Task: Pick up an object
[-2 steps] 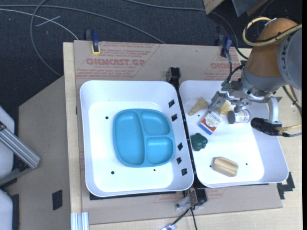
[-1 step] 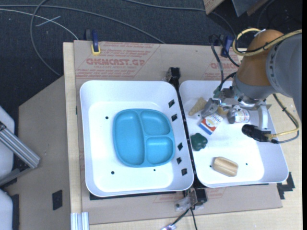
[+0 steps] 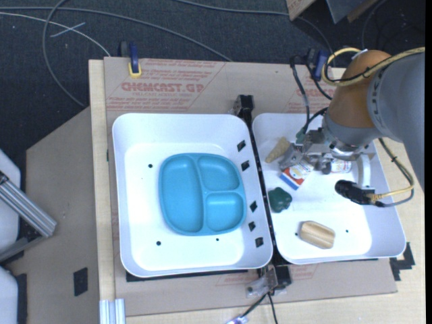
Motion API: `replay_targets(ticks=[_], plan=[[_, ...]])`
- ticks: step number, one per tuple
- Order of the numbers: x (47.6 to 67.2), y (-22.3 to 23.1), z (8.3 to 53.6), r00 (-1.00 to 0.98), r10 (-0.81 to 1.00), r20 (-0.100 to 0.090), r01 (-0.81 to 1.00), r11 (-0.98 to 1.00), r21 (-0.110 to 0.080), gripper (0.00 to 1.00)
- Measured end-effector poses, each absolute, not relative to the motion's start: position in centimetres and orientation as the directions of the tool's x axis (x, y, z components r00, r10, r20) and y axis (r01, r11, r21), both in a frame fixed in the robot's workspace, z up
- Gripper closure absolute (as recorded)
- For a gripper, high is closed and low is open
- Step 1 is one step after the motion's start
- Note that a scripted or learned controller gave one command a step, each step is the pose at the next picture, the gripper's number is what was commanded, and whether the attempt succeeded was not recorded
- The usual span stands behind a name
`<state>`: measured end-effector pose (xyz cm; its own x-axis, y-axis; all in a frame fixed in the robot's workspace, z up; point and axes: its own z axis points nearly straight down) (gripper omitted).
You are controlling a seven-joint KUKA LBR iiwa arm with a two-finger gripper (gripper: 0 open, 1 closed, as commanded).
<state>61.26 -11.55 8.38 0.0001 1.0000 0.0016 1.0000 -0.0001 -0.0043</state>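
My gripper (image 3: 299, 158) is low over the upper left part of the right bin (image 3: 385, 235). It hovers just above a small red, white and blue item (image 3: 294, 176). A tan wedge-shaped piece (image 3: 275, 152) lies close to its left. Below them sits a dark green lump (image 3: 279, 198), and a tan bread-like block (image 3: 316, 234) lies near the bin's front. Whether anything is between the gripper's tips is hidden by its own body.
The left bin (image 3: 135, 248) holds a blue divided plate (image 3: 202, 193). A ridge with black clips (image 3: 255, 201) divides the two bins. The grey arm with its orange band (image 3: 354, 100) enters from the upper right.
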Motion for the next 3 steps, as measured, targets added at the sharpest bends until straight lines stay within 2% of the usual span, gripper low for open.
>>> replay_targets(ticks=[1, 2, 3], plan=[[61.4, -11.5, 9.7, 0.0, 1.0, 0.002, 1.0, 0.0, -0.001, 1.0], [61.4, -11.8, 16.1, 0.0, 1.0, -0.001, 1.0, 0.0, 0.007, 1.0], [60.7, -12.5, 21.2, 0.0, 1.0, -0.001, 1.0, 0.0, 0.005, 1.0]])
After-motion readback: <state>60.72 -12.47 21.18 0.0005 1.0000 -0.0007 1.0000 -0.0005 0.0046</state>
